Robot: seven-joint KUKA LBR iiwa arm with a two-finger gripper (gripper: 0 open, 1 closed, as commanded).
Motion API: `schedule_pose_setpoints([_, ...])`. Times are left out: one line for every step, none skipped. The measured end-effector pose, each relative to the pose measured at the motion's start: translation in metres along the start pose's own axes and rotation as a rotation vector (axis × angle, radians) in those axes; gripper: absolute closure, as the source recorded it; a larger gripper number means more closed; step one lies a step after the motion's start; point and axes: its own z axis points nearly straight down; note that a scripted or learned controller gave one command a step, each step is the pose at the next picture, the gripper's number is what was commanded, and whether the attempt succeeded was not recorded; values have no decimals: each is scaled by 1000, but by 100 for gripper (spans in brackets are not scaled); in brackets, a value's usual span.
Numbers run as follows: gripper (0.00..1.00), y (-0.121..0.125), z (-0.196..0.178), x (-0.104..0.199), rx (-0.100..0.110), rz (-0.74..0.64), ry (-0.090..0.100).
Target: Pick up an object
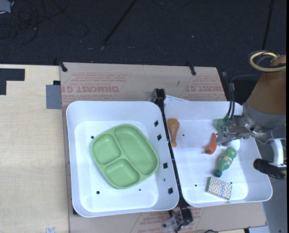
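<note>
Lying in the right bin (261,191), the candidate objects number four. A small orange carrot-shaped item (211,144) rests near the bin's middle, its long axis running from lower left to upper right, its upper end just beside the gripper (225,132). A green bottle (225,161) lies on its side below the carrot-shaped item, its long axis also slanting from lower left to upper right, the narrow capped end pointing to the lower left. A tan pear-shaped object (173,130) lies near the bin's left wall, its long axis nearly vertical in the view, the broad end uppermost. A small flat box (219,188) with a patterned face rests near the bin's front edge, tilted slightly; its print is too small to read.

The gripper, at the end of the grey arm (265,101) reaching in from the right, sits low over the bin, close to the upper end of the carrot-shaped item. Whether it touches or grasps that item cannot be told from this view.

The left bin (81,115) holds a green divided plate (124,155) with three compartments. Both bins rest on a cardboard sheet (110,84) bearing red lettering, printed upside down as seen here and not legible with confidence.
</note>
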Motion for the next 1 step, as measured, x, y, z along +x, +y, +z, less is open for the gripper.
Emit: schedule_pose_setpoints([100, -5, -44, 2, 2, 0, 0])
